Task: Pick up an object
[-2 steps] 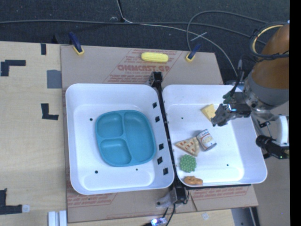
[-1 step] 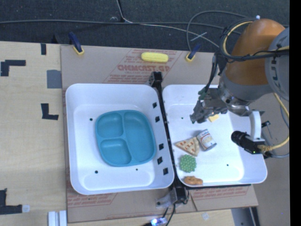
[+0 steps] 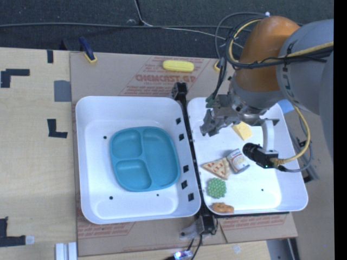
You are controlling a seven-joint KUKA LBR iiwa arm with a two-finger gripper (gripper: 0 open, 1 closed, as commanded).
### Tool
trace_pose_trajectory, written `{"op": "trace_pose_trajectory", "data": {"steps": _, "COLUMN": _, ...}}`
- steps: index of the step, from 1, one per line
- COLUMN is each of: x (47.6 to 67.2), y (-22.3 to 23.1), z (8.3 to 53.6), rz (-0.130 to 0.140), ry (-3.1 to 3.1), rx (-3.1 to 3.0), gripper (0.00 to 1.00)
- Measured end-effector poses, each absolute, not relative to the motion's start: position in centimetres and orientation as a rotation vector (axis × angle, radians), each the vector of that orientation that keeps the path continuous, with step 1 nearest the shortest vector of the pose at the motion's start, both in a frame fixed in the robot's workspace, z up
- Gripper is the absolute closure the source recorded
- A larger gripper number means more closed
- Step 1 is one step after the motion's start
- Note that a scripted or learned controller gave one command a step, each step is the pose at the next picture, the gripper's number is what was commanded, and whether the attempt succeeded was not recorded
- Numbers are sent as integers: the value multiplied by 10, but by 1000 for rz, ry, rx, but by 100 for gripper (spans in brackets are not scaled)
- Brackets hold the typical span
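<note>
Camera view's arm [image 3: 271, 53] hides the right bin's [image 3: 260, 196] back; end effector [image 3: 212, 124] state unclear.

My gripper [image 3: 212, 124] hangs over right bin [image 3: 290, 196], bare floor below. Ahead: pizza slice [image 3: 217, 168], small can [image 3: 237, 161], green disc [image 3: 216, 188], cookie [image 3: 222, 207], clustered. Left bin [image 3: 95, 145]: blue tray [image 3: 144, 158] fills centre; margins open.

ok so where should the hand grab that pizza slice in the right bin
The pizza slice lies flat, so come straight down from above. Close across its narrow pointed half on the left, where bin floor is bare. Its wide end sits close to the small can, leaving little finger room there.
</note>
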State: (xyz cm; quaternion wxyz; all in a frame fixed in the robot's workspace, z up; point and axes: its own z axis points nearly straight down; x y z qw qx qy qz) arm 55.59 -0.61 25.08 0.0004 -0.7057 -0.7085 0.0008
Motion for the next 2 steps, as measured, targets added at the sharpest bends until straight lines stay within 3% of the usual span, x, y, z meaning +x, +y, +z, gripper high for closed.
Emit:
{"op": "trace_pose_trajectory", "data": {"steps": 1, "x": 571, "y": 40, "z": 234, "rz": 3, "ry": -2226, "rx": -2214, "gripper": 100}}
{"op": "trace_pose_trajectory", "data": {"steps": 2, "x": 601, "y": 79, "z": 223, "rz": 1, "ry": -2226, "rx": -2217, "gripper": 100}}
